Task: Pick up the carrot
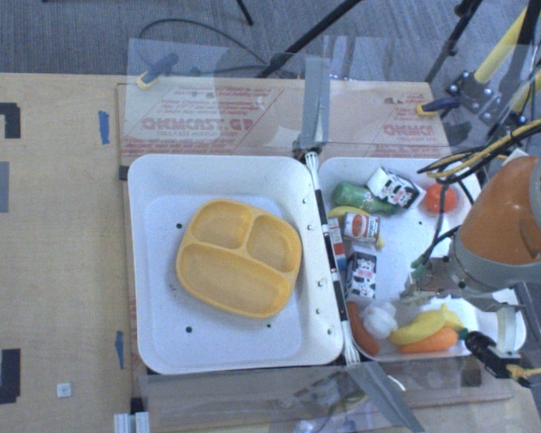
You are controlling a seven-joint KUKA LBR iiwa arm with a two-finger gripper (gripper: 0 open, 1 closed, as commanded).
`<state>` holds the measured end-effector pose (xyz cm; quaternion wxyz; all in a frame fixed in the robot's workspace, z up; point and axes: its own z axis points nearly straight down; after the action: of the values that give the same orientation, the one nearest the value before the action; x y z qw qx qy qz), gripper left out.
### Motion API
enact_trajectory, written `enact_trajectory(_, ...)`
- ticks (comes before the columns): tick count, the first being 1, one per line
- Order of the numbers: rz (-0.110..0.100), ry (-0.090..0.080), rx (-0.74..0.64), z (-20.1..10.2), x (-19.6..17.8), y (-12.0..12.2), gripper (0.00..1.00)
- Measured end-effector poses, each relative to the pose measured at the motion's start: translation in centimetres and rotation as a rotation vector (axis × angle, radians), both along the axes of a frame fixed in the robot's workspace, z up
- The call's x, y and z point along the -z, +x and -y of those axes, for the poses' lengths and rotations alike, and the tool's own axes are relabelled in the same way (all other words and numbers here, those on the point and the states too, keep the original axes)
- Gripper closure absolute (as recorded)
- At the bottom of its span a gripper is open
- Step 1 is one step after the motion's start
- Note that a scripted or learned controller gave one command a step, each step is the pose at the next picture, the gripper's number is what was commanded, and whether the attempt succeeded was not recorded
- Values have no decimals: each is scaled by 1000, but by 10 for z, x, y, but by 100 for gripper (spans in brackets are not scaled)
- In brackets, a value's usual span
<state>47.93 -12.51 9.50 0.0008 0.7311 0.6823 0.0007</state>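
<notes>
Camera view has the gripper point(426, 282) hanging low over the right bin point(406, 242). How its jaws stand cannot be told from here, as the wrist hides its working end. Nothing can be seen held.

The carrot point(433, 340) lies just beside the gripper, on its near side by the bin's front wall. It is on its side, and a banana point(422, 325) is pressed along the edge facing the tool. A white lump point(380, 317) and a red piece point(362, 330) sit a little to the gripper's left and nearer the camera.

The step in hand looks like the approach. To do it well, the tool should shift toward the front wall until it is centred over the carrot's free length, clear of the banana. It should turn so the jaws close across the narrow width, not along it. The banana touches the carrot and the wall is close, so a straight, slow descent is safer. A slanted one would likely nudge the banana or catch both together. I would check the lift before trusting the grasp.

As for writing, a clear sheet point(207, 120) well beyond the gripper, behind both bins, carries red print reading CHEMCAST. A cow-patterned carton point(363, 275) to the gripper's left and a small can point(362, 227) beyond it have labels too small to read.
</notes>
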Motion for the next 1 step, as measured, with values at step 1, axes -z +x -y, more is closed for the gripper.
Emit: enact_trajectory(1, -7, 0, -72, -54, -194, 0, 100)
